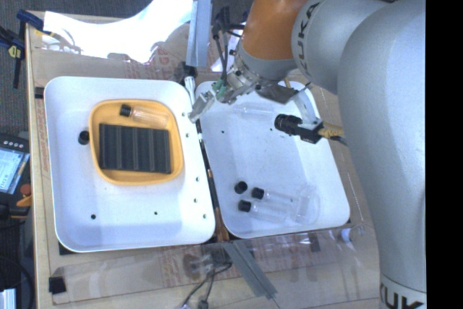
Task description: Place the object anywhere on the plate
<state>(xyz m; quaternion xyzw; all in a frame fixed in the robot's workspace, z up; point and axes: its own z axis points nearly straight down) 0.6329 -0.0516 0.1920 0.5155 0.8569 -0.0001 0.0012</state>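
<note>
One yellow plate [135, 142] bearing one vial [143, 112], two white bins [116, 228], hand [210, 101] grip unclear

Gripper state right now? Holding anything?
Gripper: cannot be told from the camera view; it sits over the top-left corner of the right bin, near the divide between bins. Nothing visibly between it.

Yellow plate [105, 166] with black ribbed insert [135, 147], white bins [130, 224]

glossy yellow plastic plate [108, 163] with ribbed black insert [136, 147], smooth white plastic bins [130, 224], clear plastic vials [278, 208].
</note>
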